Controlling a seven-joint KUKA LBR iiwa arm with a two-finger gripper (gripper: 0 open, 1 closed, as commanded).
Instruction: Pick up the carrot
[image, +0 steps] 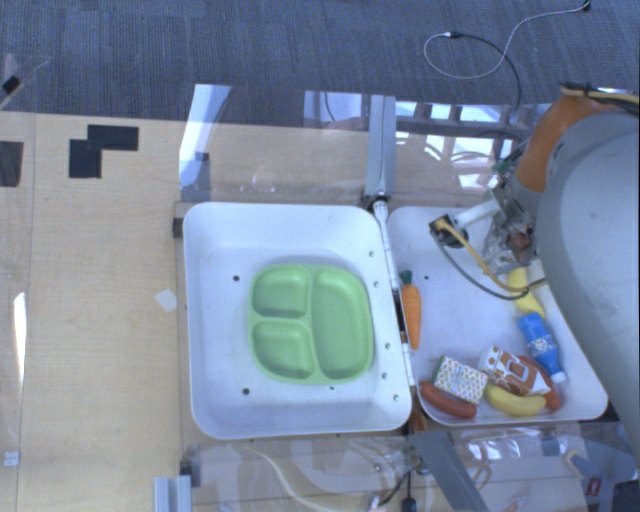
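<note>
So we've got the carrot (411, 314) lying in the right bin (450, 235), tucked right up against that bin's left wall, just beside the divider between the two bins. It lies lengthwise, green top pointing to the far side and the orange tip pointing near.

The end effector (508, 243) sits at the far right part of the same bin, well apart from the carrot, off to its right and a bit farther back. It's tangled up visually with cabling and the big grey arm (600, 220), so we honestly can't tell how its grip stands. Nothing orange shows in there, and the carrot is plainly on the bin floor.

Other stuff in the right bin: a blue bottle (540, 345) near the right wall, a yellow banana (516, 402) at the near edge, a red sausage (449, 401) at the near left corner, a speckled little box (460, 379) just behind the sausage, and a red-and-white packet (512, 369) beside that. Another yellow item (524, 290) lies just near of the end effector.

The left bin (215, 330) holds a green divided plate (311, 322) in the middle.

Both bins sit on a light wood surface (90, 300) with some black marks at the far left. Beyond it there's grey carpet (250, 45) with a thin cable (480, 50) looping across.
</note>
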